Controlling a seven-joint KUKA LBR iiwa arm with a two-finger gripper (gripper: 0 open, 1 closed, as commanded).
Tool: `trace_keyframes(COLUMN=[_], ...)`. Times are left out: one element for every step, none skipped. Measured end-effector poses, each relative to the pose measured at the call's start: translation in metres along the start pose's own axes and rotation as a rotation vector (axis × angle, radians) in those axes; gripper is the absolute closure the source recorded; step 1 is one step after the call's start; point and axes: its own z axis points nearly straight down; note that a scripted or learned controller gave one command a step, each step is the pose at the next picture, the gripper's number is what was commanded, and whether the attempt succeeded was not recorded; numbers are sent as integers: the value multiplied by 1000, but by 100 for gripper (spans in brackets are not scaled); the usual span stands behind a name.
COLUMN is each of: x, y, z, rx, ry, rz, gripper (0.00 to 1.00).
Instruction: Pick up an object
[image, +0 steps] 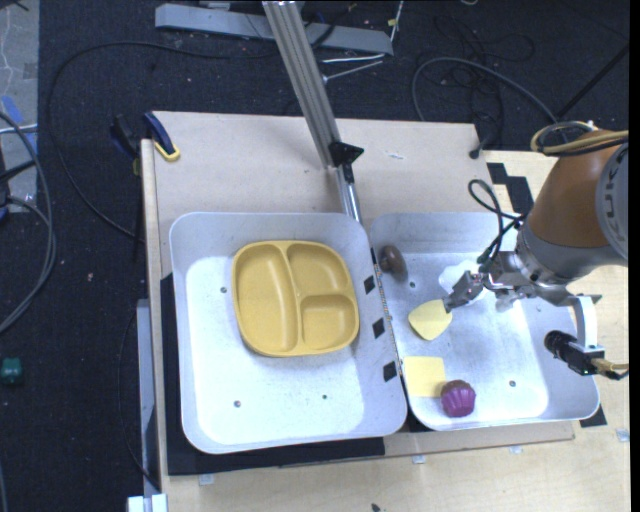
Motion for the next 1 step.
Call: trace_keyframes(x=[0], y=[1], z=[-13], rx=[-5], ry=[-1], rz=[0], gripper=[100])
